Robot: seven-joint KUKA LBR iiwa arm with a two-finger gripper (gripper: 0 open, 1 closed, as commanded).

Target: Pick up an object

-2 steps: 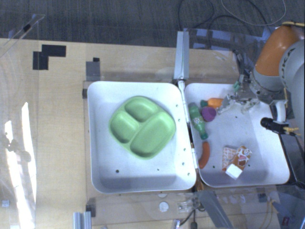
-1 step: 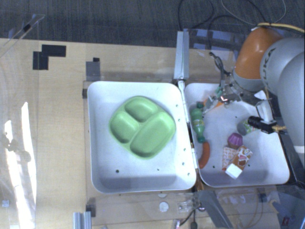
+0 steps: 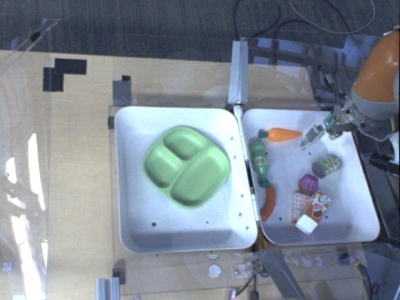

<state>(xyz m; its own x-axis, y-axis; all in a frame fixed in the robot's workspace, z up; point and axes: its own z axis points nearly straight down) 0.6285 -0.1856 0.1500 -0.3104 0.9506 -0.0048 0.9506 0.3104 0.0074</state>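
**A robotics lab test station**

A pale wooden counter [image 3: 69,186] carries two shallow white plastic bins [image 3: 134,230] set side by side, fixed by metal brackets [image 3: 237,74]. Black cables [image 3: 269,17] trail over dark grey carpet [image 3: 125,11]. A grey arm with an orange band [image 3: 378,74] reaches in. Black tape markers [image 3: 62,72] sit on the counter.

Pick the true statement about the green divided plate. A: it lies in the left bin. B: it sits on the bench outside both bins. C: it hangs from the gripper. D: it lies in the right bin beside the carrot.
A: the green divided plate lies flat inside the left bin, apart from the carrot in the right bin.
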